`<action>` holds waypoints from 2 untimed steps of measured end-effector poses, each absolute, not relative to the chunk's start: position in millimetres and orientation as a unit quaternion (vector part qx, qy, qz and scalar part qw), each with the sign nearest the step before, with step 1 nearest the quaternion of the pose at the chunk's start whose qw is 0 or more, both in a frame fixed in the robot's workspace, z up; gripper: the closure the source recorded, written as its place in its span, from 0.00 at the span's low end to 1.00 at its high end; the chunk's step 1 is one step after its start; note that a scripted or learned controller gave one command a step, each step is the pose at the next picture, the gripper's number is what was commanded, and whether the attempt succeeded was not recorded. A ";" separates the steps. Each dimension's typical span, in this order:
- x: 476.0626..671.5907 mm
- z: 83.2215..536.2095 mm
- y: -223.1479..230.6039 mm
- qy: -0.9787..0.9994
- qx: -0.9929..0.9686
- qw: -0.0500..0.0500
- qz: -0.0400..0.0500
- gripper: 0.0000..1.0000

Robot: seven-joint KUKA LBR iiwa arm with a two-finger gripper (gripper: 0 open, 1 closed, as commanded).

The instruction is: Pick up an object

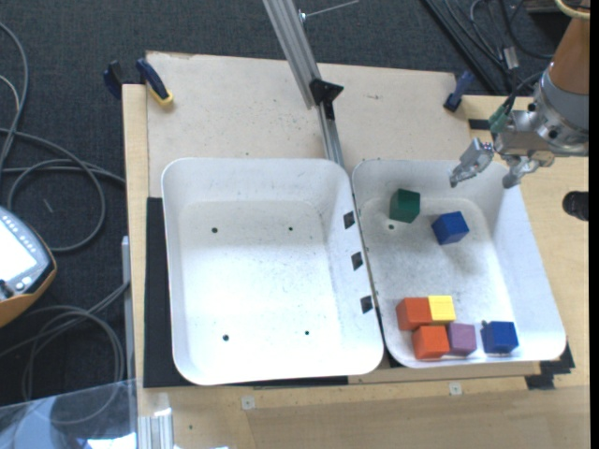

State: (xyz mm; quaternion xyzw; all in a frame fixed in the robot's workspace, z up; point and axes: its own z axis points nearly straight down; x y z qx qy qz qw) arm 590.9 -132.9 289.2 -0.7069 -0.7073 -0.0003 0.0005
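Object candidates: all in right bin (524, 251), centre-right of frame | left bin (262, 269) beside it | gripper (489, 168) spread apart, grasping nothing, hovers over bin's upper edge | step: approach | next: descend on isolated green cube (405, 205) or blue cube (450, 227); lower-right cluster too tight.

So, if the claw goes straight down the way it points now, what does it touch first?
Probably the bare floor of the right bin, near its far rim. The claw hangs open above that corner, and the blue cube and green cube lie to the side. Depth is hard to judge.
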 end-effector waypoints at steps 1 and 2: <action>599.1 121.8 -157.0 -0.707 -0.707 0.000 0.001 0.00; 606.3 98.6 -192.6 -0.706 -0.708 -0.001 0.001 0.00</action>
